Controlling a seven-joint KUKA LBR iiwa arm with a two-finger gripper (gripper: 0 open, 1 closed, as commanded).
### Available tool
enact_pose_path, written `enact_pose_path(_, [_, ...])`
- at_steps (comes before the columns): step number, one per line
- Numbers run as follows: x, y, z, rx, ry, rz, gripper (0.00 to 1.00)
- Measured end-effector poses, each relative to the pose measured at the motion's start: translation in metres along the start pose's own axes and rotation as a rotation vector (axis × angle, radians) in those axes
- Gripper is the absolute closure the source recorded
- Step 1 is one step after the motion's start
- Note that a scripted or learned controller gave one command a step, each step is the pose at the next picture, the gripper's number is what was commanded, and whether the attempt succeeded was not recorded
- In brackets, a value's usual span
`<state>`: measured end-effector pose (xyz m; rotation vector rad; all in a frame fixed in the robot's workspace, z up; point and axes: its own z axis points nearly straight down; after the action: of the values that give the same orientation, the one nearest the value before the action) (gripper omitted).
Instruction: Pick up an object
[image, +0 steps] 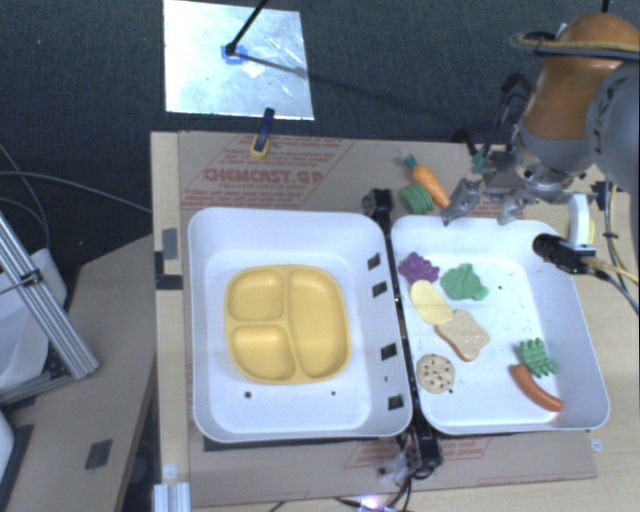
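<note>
**Arm poised over the far rim of the right bin, nothing in its fingers**

Nearest you, at the front of the right white bin (590, 395), lies the orange toy carrot with a green leafy top (535, 378), and to its left the round tan cookie with dark chips (435, 373). Behind them you see a tan slice of toy bread (464, 334), a pale yellow oval piece (431, 301), a green leafy toy (464, 283) and a purple bunch of grapes (418, 267). The left white bin (200, 300) holds a yellow divided plastic tray (288, 323).

Your grey arm with its orange band (572, 85) comes in from the upper right and bends down toward the back edge of the right bin. The two-finger gripper (487, 206) hangs just above that far rim, fingers spread apart and gripping nothing. A second orange carrot with a green top (425, 185) rests on the cardboard behind the bins, just to the gripper's left.
</note>
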<state>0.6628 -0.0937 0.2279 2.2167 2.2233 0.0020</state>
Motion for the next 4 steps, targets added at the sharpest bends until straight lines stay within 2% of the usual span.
enact_pose_path(1, [-0.010, -0.068, 0.084, 0.012, 0.002, 0.004, 0.00])
enact_pose_path(2, [0.042, -0.127, 0.041, 0.004, 0.003, -0.003, 0.00])
enact_pose_path(3, [0.071, -0.175, -0.088, -0.012, 0.003, -0.005, 0.00])
enact_pose_path(4, [0.106, -0.177, 0.017, 0.010, 0.002, -0.003, 0.00])
